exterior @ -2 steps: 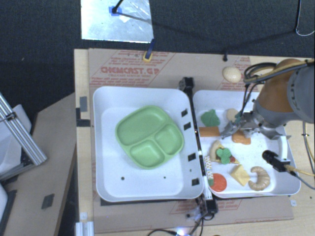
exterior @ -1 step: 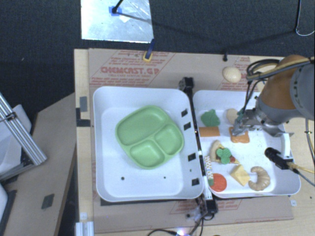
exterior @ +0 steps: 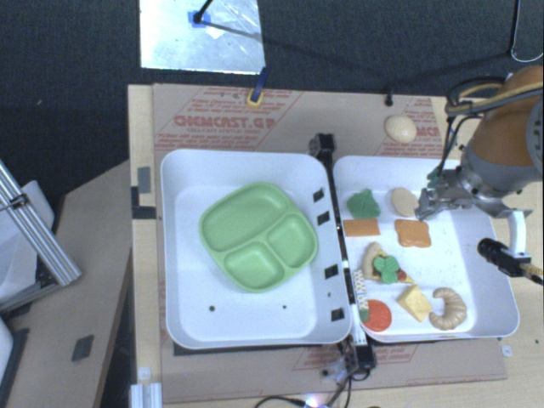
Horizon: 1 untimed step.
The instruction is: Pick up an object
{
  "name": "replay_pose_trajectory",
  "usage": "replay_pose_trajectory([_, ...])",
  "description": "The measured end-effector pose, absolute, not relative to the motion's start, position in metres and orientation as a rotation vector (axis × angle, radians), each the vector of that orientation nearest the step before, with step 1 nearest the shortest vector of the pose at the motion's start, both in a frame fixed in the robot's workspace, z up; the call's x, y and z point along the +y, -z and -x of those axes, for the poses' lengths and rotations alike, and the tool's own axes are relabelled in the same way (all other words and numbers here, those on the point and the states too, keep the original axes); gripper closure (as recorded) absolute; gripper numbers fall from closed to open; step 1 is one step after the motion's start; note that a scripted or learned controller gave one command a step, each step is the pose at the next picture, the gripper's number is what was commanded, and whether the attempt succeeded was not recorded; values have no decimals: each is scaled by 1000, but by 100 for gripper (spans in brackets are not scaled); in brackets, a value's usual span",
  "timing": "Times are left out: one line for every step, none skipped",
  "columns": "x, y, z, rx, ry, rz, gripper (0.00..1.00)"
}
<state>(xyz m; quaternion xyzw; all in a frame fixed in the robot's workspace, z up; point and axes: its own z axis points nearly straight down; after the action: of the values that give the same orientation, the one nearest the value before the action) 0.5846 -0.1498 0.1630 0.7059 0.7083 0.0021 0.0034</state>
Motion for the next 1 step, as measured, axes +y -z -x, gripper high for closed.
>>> replay_pose_trajectory([-155,-212,-578,2219,-5,-2215,100])
